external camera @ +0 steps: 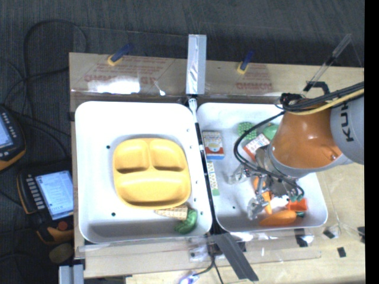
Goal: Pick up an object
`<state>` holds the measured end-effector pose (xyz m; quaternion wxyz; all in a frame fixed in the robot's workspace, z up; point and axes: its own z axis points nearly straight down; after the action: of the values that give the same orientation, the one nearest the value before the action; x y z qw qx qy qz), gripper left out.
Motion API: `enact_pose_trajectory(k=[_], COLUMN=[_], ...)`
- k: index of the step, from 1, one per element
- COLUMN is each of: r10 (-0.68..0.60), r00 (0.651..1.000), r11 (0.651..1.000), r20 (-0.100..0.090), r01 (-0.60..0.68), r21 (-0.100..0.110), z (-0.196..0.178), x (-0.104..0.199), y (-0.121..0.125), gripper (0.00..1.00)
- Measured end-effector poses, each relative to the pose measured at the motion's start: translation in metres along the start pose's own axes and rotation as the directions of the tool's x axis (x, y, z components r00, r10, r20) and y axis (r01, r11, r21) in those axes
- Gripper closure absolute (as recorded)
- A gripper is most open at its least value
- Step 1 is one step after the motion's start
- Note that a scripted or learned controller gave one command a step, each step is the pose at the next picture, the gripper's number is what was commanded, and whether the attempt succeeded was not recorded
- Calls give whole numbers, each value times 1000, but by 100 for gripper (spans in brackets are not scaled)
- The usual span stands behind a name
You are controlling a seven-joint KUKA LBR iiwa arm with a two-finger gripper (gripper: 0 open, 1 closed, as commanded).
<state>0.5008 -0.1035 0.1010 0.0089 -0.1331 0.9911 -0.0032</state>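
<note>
**Arm working low in the right bin**

The end effector [265, 201] is hanging low in the right bin [228, 218], over a jumble of orange toys [278, 218]; I cannot tell its state. A yellow tray [151, 170] is lying in the left bin [95, 158].

Left shallow white bin [95, 158]: holds yellow 3-compartment plastic tray [151, 170] at centre; green plastic item [188, 220] and tan wedge [170, 212] at tray's near edge. Right shallow white bin [228, 218]: grey arm w/ orange band [305, 141] reaches in from right. Gripper [263, 201] sits low over orange carrot-shaped toy [278, 218], near front wall. Small white-blue carton [212, 144] lies by bin divider. Green items [251, 134] at rear.
</note>
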Motion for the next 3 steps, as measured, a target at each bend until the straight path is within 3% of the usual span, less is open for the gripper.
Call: enact_pose_trajectory(k=[1, 2, 3], r10=[0, 0, 39], r00=[1000, 1000, 999], r11=[1000, 1000, 999], r20=[1, 1, -12], r01=[0, 0, -40], r21=[2, 1, -7], z=[-9, -9, 12], x=[-1, -1, -8], y=[0, 0, -2], gripper=[100, 0, 0])
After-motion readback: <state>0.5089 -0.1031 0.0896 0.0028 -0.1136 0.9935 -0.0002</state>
